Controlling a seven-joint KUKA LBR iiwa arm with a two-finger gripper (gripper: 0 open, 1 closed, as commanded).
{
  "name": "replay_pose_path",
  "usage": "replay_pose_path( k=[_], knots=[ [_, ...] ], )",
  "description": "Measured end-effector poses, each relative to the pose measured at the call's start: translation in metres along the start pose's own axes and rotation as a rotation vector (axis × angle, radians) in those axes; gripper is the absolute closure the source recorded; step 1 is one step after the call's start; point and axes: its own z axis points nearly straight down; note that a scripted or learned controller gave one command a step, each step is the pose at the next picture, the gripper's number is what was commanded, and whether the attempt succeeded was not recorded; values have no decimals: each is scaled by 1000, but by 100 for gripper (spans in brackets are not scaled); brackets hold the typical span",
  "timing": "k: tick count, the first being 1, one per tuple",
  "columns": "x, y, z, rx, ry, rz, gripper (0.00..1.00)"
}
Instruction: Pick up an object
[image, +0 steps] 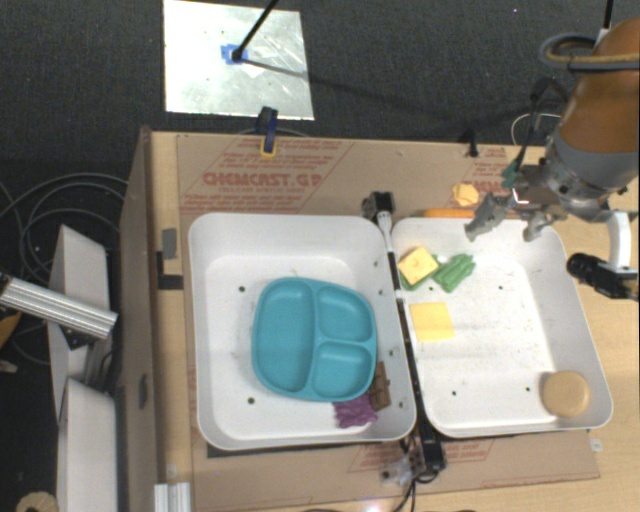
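No object is held yet. A green piece (455, 271) lies in the right bin (520, 400), beside two yellow blocks (417, 266). The end effector (510, 222) is poised above, open and empty; a descent is judged next.

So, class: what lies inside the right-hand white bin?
Inside the right bin lie a yellow block, a green piece, a flat yellow square and a tan round piece. The tool hangs over its far edge, hiding whatever lies beneath.
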Motion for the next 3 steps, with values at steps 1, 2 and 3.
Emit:
replay_pose_path(
  k=[1, 2, 3],
  knots=[
    [-6, 36, 73, 5, 0, -2, 0],
    [-9, 5, 200, 4, 1, 2, 0],
    [-34, 57, 197, 32, 8, -7, 0]
  ],
)
